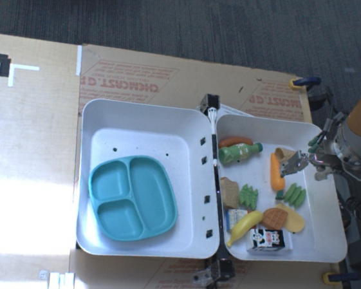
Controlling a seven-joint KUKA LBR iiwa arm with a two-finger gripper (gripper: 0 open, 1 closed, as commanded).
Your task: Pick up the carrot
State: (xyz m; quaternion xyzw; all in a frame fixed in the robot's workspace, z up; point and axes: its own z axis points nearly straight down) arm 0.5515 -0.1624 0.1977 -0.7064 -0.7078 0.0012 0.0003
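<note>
The carrot [275, 173] is a short orange piece lying nearly upright in the camera view, in the upper middle of the right bin [324, 248]. My gripper [296, 163] reaches in from the right and hangs just to the right of the carrot's upper end, very close to it. Whether it touches the carrot is unclear. Nothing shows as lifted off the bin floor.
Around the carrot lie a green bottle [238, 152], a sausage [234, 141], green pods [293, 195], a leafy green piece [248, 196], bread [229, 193], a banana [245, 225], a waffle [275, 217] and a milk carton [267, 240]. The left bin [99, 115] holds a teal divided plate [133, 197].
</note>
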